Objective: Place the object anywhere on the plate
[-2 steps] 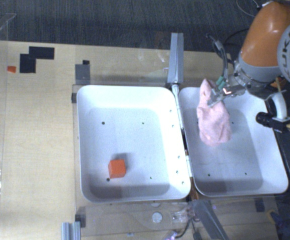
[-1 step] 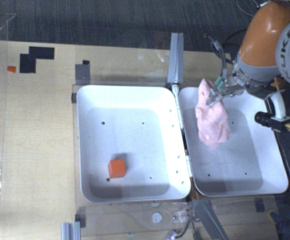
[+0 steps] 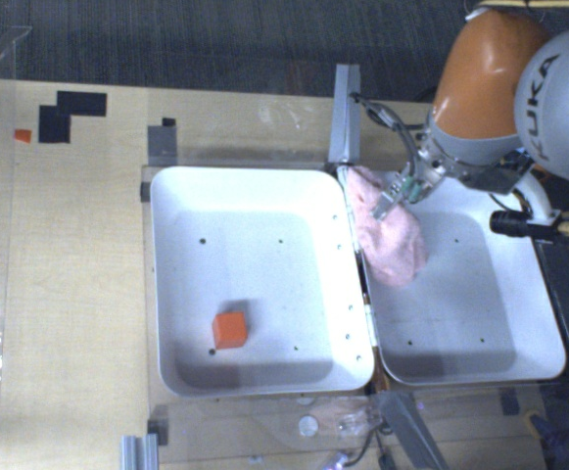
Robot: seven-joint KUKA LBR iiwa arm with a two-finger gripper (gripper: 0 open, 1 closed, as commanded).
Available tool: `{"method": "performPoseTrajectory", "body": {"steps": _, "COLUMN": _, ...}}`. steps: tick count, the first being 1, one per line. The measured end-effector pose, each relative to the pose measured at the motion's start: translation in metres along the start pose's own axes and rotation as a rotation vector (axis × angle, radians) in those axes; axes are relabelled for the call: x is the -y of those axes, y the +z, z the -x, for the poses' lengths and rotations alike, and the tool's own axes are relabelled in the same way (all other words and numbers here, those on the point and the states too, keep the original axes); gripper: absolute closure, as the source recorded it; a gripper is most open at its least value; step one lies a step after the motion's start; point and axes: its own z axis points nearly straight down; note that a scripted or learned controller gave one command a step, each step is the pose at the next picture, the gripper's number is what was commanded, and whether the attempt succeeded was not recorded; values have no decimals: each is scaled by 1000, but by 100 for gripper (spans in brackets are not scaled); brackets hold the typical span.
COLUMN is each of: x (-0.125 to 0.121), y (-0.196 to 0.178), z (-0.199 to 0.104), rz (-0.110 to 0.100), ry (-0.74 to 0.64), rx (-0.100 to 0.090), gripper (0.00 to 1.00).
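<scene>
Over the right bin (image 3: 480, 360), gripper (image 3: 394, 199) touches pink cloth (image 3: 394, 238); grip state unclear. Cloth could slip, missing any plate.

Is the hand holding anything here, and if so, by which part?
The hand appears to pinch the pink cloth by its upper edge; the rest lies in the right bin.
</scene>
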Motion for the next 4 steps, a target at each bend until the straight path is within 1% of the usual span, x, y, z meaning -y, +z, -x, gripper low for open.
{"method": "performPoseTrajectory", "body": {"steps": 1, "x": -33, "y": -12, "z": -41, "rz": 4, "ry": -403, "rx": 4, "gripper": 100}}
{"method": "performPoseTrajectory", "body": {"steps": 2, "x": -56, "y": -21, "z": -84, "rz": 6, "ry": -803, "rx": 4, "gripper": 100}}
{"method": "performPoseTrajectory", "body": {"steps": 3, "x": -87, "y": -21, "z": -135, "rz": 6, "ry": -849, "rx": 3, "gripper": 100}}
{"method": "performPoseTrajectory", "body": {"steps": 4, "x": -108, "y": -9, "z": -181, "rz": 4, "ry": -850, "rx": 0, "gripper": 100}}
